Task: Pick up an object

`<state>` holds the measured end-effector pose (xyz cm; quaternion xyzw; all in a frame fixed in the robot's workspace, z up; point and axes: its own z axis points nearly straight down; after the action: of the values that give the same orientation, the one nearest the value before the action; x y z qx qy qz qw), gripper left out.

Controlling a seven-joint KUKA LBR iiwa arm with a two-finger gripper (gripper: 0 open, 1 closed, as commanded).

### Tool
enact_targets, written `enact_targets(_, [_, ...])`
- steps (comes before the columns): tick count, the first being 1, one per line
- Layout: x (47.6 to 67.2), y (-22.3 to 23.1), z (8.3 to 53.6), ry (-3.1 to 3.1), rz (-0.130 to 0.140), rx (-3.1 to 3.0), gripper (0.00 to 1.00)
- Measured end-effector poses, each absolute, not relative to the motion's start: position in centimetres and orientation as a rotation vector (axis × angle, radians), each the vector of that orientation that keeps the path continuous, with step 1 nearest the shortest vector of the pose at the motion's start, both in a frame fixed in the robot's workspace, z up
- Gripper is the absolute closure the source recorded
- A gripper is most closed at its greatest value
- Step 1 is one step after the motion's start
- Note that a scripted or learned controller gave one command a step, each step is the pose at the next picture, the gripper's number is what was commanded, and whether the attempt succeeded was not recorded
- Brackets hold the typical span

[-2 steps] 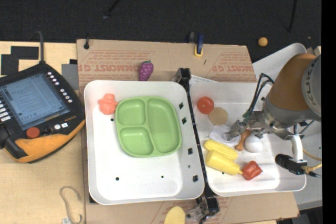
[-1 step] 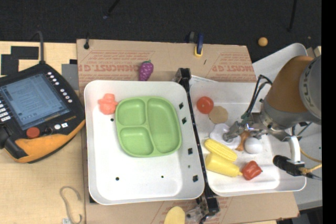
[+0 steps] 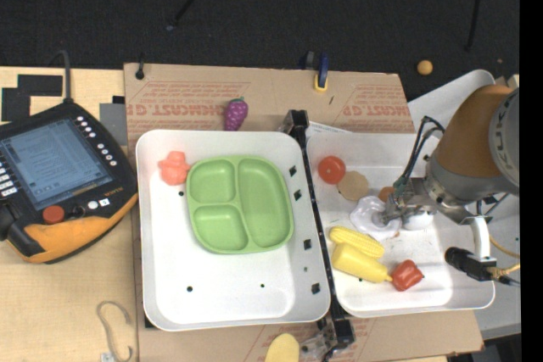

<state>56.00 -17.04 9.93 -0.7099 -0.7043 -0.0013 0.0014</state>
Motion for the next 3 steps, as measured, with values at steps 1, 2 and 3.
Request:
enact_targets(1, [56.2,-18.2,15.2,-2.214,-0.001,-2.232,1.0])
enact_targets(2, [56.5,-17.8,21.3,-2.222,-0.002,-2.223,1.0])
enact_targets(3, [56.5,-18.0,22.8,-2.22,-0.001,-2.222,1.0])
